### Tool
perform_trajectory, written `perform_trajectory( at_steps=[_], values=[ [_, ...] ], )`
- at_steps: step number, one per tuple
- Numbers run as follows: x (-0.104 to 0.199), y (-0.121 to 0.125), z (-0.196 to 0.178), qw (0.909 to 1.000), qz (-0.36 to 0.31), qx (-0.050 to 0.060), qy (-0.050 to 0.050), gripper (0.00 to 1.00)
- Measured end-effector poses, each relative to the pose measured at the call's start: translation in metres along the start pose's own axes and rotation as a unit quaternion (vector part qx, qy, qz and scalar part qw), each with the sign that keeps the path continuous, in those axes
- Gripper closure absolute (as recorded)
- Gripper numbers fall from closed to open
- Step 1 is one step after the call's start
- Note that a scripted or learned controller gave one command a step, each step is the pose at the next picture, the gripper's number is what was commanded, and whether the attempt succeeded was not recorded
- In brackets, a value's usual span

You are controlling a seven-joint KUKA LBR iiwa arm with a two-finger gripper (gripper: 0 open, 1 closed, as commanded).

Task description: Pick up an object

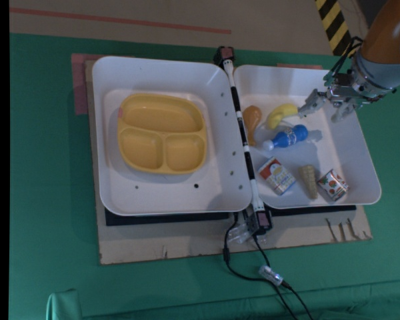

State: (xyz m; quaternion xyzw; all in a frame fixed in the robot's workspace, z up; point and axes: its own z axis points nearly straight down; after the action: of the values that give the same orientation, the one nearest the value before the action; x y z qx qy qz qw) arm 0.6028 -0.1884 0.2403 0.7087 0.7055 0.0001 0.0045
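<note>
In the right bin (360, 153), a small can (333, 185), a corn cob (309, 181) and a juice carton (277, 176) are lying along the near side, with a blue bottle (287, 138) beyond them. Farther back a banana (281, 115) is sitting just right of an orange drumstick (251, 121). The hand (327, 105) is hovering at the far right of that bin with fingers spread, gripping nothing, while a yellow tray (162, 133) is resting in the left bin (159, 197).
</note>
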Motion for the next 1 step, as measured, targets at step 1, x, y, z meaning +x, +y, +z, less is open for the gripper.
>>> perform_trajectory(
  at_steps=[1],
  values=[
    [0.0533, 0.0654, 0.054, 1.0, 0.0, -0.005, -0.002, 0.0]
  ],
)
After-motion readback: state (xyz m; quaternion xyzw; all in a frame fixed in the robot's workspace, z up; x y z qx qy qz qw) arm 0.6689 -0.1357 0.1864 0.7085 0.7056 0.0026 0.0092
